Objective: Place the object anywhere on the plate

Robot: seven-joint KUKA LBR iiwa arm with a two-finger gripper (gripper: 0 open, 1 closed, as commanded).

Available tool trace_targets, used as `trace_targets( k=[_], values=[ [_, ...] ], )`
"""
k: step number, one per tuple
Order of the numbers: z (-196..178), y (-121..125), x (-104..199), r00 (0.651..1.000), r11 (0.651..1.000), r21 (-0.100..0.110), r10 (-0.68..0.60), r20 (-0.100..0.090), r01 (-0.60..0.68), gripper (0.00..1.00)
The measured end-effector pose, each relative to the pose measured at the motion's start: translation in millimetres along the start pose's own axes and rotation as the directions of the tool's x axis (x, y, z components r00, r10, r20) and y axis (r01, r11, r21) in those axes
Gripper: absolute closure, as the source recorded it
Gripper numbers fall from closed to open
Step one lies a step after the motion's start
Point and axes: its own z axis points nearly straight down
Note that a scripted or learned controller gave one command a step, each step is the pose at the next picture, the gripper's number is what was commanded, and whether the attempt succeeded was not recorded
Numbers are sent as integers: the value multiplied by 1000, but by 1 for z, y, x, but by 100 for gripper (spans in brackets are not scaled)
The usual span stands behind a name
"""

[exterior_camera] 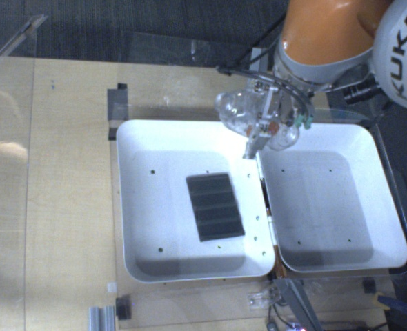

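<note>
Object point(215, 206) left-below gripper point(259, 145), apart

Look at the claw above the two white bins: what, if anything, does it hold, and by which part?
The claw seems to hold a clear plastic object, but glare and transparency make the exact place of the hold impossible to tell.

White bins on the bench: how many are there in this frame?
2. The left bin holds a dark ridged plate. The right bin sits beside it, edges meeting in the middle. The end effector hangs over their far rims, so that stretch is partly hidden.
</note>
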Motion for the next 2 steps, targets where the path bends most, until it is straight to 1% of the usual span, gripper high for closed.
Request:
trace_targets(
  k=[1, 2],
  values=[
    [37, -21, 34, 944, 944, -1, -330, -10, 330, 100],
    [24, -20, 31, 945, 945, -1, -328, 0, 328, 100]
  ],
)
